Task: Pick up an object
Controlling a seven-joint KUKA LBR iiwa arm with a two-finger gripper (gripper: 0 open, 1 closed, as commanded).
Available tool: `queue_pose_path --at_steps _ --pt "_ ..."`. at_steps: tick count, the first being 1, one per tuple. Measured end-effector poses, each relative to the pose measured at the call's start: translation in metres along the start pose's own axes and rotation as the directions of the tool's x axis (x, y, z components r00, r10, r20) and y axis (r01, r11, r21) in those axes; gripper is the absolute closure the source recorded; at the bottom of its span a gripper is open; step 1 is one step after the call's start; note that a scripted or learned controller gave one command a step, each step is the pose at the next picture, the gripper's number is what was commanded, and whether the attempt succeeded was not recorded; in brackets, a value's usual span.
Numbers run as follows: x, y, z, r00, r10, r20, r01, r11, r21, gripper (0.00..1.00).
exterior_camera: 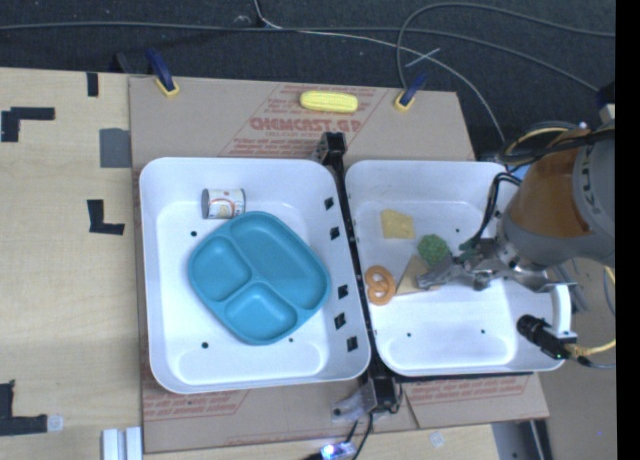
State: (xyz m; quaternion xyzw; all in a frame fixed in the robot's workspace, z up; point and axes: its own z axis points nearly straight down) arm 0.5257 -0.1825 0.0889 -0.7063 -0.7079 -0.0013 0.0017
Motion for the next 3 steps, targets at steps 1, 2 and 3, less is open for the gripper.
queue_pose_path --at_steps 1,2,3 --pt "0.001 0.004 -0.014 1.0 -0.001 0.001 0.001 1.0 -0.011 1.0" --pt "0.006 0.009 -0.074 1.0 0.0 0.006 0.0 1.0 -0.003 1.0" --pt "0.016 0.014 -0.13 1.0 0.0 0.006 0.0 1.0 -0.005 1.0"
